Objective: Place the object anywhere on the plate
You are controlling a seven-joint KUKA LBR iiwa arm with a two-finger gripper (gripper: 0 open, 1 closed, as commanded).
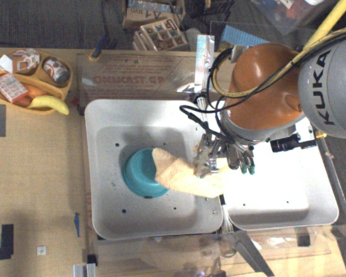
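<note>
Pinching the right end of a pale yellow cloth (184, 178), the gripper (210, 167) low over the right side of the left bin (104, 212), close to the wall shared with the right bin (311, 212). Cloth's left end draped over the right rim of the teal plate (141, 173), middle sagging to the bin floor, probably because held by one end only. Partly on the plate already; release here likely enough, though most of the cloth lying beside it.
</note>
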